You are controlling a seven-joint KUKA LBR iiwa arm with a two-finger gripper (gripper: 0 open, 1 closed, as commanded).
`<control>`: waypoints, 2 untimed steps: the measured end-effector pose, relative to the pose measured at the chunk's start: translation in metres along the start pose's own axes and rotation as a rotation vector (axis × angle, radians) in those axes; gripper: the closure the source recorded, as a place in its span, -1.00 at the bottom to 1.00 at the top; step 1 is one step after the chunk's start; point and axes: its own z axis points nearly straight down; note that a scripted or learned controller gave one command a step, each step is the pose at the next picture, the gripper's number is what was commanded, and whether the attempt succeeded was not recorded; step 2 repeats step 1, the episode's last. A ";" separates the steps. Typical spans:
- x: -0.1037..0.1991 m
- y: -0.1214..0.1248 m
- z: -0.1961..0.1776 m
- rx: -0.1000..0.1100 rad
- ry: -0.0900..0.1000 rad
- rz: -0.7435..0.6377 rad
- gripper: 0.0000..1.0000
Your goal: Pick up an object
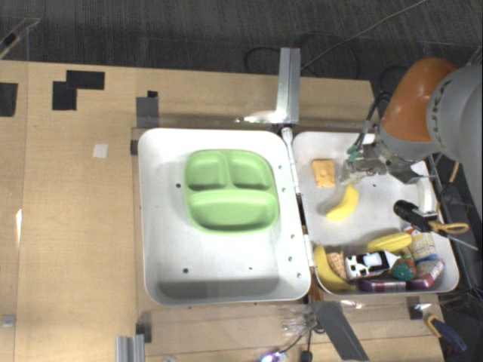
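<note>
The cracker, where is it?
The cracker lies in the right bin, near its top left corner, just above the loose banana and left of the gripper.

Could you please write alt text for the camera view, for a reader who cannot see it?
A grey robot arm reaches from the right, its gripper hanging over the right bin, near a yellow banana and a tan cracker. More small items are piled along that bin's near edge. The left bin holds a green divided plate.
</note>
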 end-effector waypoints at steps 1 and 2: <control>0.055 0.006 -0.099 0.013 -0.001 0.079 1.00; 0.055 0.006 -0.099 0.013 -0.001 0.079 1.00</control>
